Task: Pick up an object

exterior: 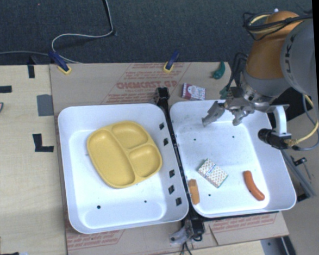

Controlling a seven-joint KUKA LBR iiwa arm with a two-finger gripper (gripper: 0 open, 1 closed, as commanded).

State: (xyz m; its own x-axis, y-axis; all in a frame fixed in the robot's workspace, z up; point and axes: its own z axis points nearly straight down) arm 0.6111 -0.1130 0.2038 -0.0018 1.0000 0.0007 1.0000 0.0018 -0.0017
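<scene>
Claw (225, 116) open over right bin (273, 198), nothing betw fingers.

A single fixed camera looks down on the bench at a slant from above, far enough back to take in both the left bin (75, 173) and right bin (279, 197) whole, plus cardboard (140, 82) beyond them; the arm (271, 51) enters from the frame's right
</scene>
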